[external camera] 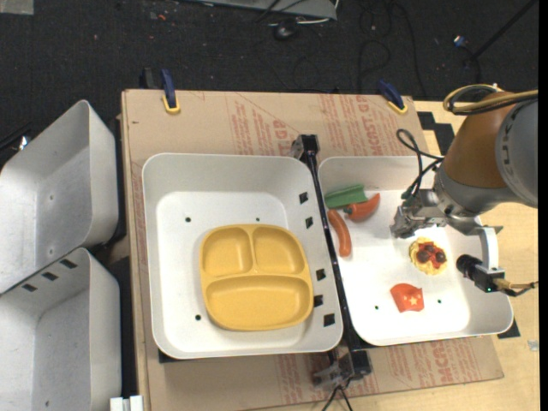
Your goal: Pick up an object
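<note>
Four pieces lay scattered in the right bin (479, 319), and I had the claw (413, 221) low just beside the small pizza (428, 255), presumably lining up a grab, though whether it was clenched or released I couldn't tell.

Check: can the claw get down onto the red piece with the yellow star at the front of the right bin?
Probably yes. The claw hangs over the right bin, and the red star piece lies flat on open floor, apart from the small pizza and the bin walls, so nothing blocks a top-down approach.
</note>
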### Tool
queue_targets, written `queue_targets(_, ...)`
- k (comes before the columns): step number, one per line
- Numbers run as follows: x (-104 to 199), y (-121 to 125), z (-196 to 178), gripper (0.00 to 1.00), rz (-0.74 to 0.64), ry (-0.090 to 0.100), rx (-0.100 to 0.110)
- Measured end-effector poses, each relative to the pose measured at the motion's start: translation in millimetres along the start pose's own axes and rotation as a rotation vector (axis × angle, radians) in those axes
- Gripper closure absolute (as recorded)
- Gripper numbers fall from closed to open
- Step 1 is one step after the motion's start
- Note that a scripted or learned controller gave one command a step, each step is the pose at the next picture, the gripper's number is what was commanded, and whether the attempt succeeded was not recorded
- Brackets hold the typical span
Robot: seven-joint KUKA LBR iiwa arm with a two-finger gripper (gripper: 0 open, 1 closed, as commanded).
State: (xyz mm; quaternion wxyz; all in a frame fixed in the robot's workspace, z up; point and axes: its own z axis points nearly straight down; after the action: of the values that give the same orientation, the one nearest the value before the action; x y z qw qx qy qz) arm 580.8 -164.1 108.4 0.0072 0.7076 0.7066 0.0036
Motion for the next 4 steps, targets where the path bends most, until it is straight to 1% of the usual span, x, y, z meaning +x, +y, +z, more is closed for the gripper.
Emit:
queue_targets(1,3.9,-1.6,-62.1,1.00,-0.004,0.004,0.010)
queue_targets(2,0.5,10.2,-119.3,1.00,-0.005,0.003,0.008)
queue_targets(3,0.3,11.5,-146.2,1.00,-0.004,0.004,0.011)
queue_targets(4,45.6,12.1,-149.1,1.00,-0.008,0.006,0.015)
